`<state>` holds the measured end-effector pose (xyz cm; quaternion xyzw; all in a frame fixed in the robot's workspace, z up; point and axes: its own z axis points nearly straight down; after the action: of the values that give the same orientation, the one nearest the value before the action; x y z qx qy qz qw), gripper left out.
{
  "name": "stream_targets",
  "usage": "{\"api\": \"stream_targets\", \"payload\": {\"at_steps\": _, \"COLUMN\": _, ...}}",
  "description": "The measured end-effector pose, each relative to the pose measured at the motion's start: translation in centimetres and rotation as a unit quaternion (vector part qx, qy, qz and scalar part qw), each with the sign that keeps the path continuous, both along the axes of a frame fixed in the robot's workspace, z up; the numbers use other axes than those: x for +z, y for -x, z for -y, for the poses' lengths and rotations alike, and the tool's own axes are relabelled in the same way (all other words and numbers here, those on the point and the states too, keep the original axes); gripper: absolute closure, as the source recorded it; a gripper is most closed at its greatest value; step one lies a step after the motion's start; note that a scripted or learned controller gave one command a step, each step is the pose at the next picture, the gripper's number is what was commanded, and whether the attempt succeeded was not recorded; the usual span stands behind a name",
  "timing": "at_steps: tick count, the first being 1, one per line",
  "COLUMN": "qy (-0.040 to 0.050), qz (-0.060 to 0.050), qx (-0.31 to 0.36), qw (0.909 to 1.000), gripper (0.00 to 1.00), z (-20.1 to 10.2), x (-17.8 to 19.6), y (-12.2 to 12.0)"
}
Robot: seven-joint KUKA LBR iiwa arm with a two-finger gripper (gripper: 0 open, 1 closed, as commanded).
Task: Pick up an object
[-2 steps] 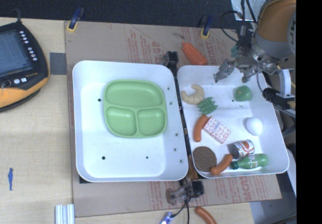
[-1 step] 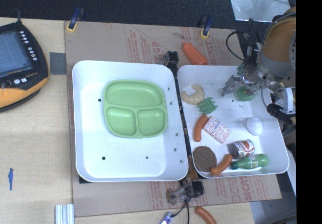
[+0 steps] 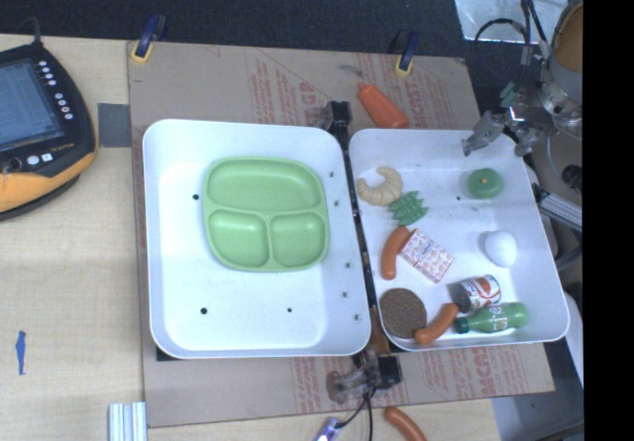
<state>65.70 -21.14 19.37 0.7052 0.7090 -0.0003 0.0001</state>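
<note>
The left bin (image 3: 168, 231) carries a pale green divided plate (image 3: 265, 213), flat and broad with low rims, which I judge a poor thing to pinch from above. Every likely pick lies in the right bin (image 3: 446, 147). At its left side, far to near: a tan croissant (image 3: 380, 185) touching a small green leafy piece (image 3: 407, 204), an orange sausage (image 3: 395, 250) lying slantwise, and a round brown patty (image 3: 403, 310) at the near edge. These look like light toy foods, stiff rather than soft. The sausage is narrow and should take a grasp across its middle; the patty lies flat and offers little to close on. A red-and-white packet (image 3: 428, 256) sits mid-bin, thin and probably prone to slip. Near it, crowded together at the near edge, are a second orange sausage (image 3: 436, 323), a red can (image 3: 481, 290) on its side and a green bottle (image 3: 492, 319) lying down; the round ones may roll, and their neighbours hinder a clean grip. Farther right a white egg (image 3: 500, 248) stands apart, smooth and likely slippery. A green round piece (image 3: 484, 182) lies at the far right, well clear of the rest and nearest the gripper (image 3: 488, 135), which hangs over the far right corner with its fingers spread and nothing between them.
</note>
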Motion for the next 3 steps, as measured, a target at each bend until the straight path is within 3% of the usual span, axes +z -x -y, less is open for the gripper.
{"api": "stream_targets", "payload": {"at_steps": 1, "qy": -0.0002, "qz": -0.002, "qx": 0.000, "qw": 1.0000, "gripper": 0.00, "z": 0.0, "x": -2.4, "y": 0.9}}
{"api": "stream_targets", "payload": {"at_steps": 3, "qy": -0.0015, "qz": -0.003, "qx": 0.000, "qw": 1.0000, "gripper": 0.00, "z": -0.1, "x": -6.4, "y": 0.1}}
